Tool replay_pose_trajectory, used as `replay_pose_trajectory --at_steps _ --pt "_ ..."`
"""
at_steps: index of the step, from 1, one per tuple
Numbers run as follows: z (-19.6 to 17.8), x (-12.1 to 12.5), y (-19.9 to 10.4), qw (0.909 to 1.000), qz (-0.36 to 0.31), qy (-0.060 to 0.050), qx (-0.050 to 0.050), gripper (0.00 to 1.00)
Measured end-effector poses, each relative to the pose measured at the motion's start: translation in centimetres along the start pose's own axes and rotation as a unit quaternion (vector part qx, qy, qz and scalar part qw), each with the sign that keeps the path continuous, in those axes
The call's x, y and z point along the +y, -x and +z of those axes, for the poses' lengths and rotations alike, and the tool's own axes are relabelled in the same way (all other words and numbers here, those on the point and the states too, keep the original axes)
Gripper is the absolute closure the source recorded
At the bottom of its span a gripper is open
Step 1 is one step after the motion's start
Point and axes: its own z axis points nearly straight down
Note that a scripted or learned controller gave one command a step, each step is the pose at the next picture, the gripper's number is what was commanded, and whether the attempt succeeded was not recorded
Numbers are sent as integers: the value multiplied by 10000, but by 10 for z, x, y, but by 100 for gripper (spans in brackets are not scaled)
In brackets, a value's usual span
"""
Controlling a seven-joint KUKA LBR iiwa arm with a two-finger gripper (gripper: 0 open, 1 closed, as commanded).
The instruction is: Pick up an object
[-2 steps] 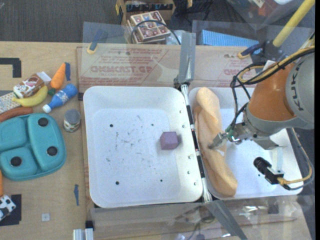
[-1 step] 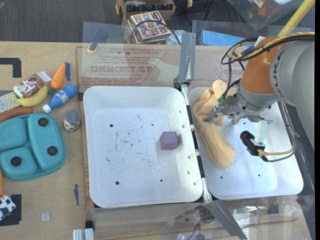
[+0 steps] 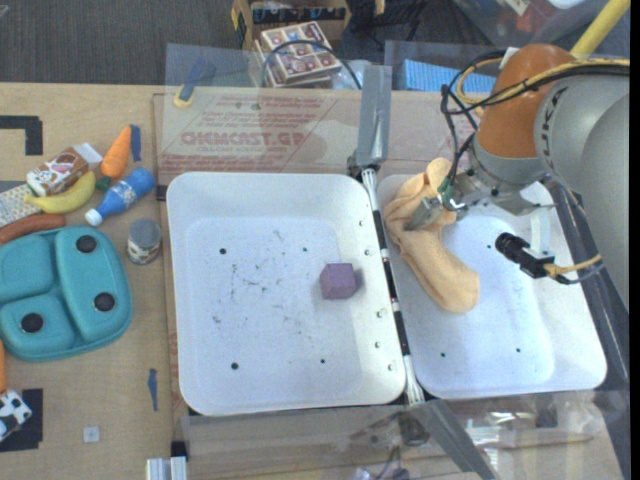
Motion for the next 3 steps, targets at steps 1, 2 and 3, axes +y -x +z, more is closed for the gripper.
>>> replay_pose_trajectory --at_steps 1,2,3 --pt "-1 -37 -18 9992 -386 55 -21 0" --pt "-1 -135 -53 9924 1228 67 -14 0" --pt "-1 -70 -8 9768 2140 57 -19 0"
